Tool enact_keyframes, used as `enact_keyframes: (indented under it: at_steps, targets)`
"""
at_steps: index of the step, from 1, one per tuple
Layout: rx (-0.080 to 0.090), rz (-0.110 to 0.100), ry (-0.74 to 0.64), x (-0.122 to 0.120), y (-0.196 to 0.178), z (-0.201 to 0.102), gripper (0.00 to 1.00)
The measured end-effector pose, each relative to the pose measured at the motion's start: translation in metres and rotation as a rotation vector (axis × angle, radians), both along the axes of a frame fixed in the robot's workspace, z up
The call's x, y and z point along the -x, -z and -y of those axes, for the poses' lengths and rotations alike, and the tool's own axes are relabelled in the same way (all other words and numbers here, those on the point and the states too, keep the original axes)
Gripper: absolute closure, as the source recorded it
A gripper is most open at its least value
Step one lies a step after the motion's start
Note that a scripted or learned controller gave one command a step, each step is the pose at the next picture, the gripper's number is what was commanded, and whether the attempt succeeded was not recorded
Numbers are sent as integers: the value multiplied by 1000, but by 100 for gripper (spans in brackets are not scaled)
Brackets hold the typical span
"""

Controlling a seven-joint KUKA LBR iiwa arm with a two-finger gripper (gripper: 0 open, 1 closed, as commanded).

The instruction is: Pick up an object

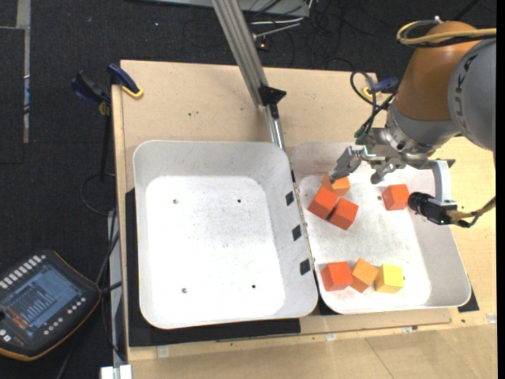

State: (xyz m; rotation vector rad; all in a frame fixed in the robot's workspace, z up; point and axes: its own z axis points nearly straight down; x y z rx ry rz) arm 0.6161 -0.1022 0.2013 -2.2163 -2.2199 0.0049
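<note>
Several blocks lie in the right bin [442, 279]. A small orange block [340, 184] sits atop two red-orange blocks [323, 203] [345, 213] near the bin's left wall. A red block [395, 197] lies to the right. Along the front stand a red block [337, 275], an orange block [364, 274] and a yellow block [390, 278]. My gripper [365, 170] hangs over the back of the right bin, open, its left finger [345, 165] just above the small orange block and its right finger [386, 173] near the lone red block. Only bare bin floor shows between them.
The left bin [209, 231] lies beside the right one, with black clips on the shared wall. A metal pole [241, 42] slants in from the top. A blue-and-yellow clamp [110, 81] sits at the bench's back left, and a teach pendant [35, 298] lies off the bench.
</note>
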Motion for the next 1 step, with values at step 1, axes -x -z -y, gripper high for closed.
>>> enact_keyframes:
  at_steps: [1]
  targets:
    - [1, 5, 1, -1, -3, 0, 0]
